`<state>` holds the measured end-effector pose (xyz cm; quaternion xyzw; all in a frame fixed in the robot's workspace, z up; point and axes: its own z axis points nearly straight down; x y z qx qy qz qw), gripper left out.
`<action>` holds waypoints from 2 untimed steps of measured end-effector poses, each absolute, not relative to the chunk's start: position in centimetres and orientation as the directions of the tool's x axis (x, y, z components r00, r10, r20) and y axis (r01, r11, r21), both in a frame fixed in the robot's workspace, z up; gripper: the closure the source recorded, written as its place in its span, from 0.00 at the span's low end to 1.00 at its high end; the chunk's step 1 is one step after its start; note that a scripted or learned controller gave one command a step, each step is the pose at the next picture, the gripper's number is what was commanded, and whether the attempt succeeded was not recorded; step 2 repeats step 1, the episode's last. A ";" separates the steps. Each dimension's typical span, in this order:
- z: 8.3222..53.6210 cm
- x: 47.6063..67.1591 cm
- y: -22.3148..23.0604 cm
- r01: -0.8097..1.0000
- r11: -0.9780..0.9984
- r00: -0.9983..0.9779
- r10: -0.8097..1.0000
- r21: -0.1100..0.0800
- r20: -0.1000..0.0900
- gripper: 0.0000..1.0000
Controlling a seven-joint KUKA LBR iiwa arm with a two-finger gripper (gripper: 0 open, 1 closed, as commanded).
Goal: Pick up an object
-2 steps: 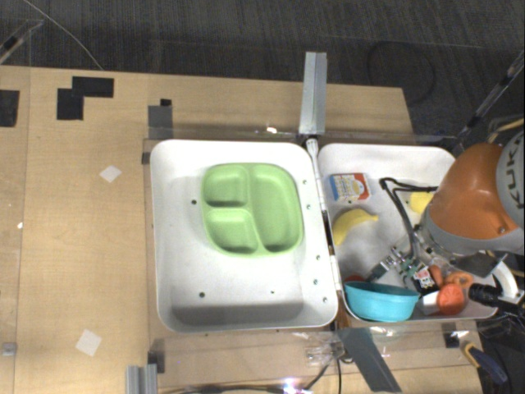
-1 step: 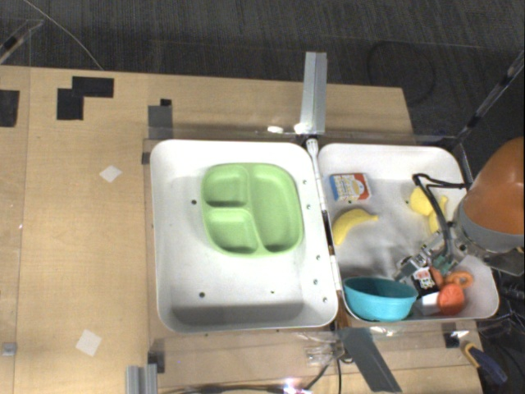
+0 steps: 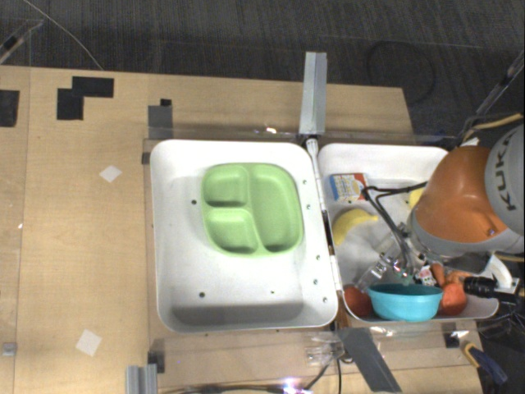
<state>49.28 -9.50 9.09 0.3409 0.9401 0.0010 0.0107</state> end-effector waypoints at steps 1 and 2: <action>9.0 56.7 -9.7 0.843 0.537 -0.537 0.843 0.011 -0.008 0.00; 9.0 56.7 -9.7 0.843 0.537 -0.537 0.843 0.011 -0.008 0.00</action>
